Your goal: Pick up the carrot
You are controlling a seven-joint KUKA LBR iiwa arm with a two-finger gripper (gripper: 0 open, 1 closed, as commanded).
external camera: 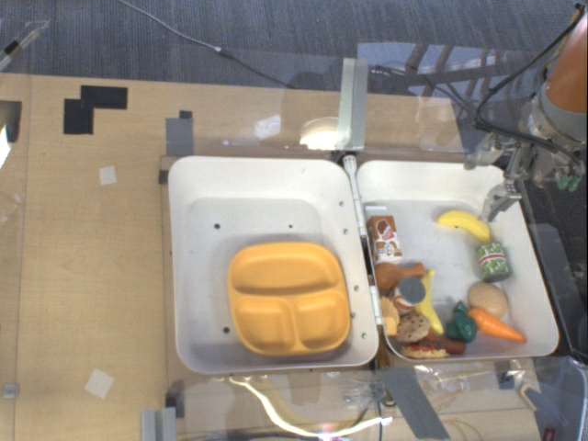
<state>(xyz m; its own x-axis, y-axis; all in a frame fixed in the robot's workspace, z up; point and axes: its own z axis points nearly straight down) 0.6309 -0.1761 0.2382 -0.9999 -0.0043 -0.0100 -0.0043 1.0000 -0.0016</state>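
Arm held at right bin's far right corner.
The gripper point(503, 200) was poised above the rim, finger state indeterminable; the carrot point(497, 325) was observed in the right bin's point(542, 324) near right corner.

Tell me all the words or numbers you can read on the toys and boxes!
None can be read.
Small carton in the right bin: red and white printed label, too blurred to read.
Green can: patterned label, too small to read.
Black shapes on the bench: plain marks, not letters.
Carrot, banana, yellow tray: no writing visible.
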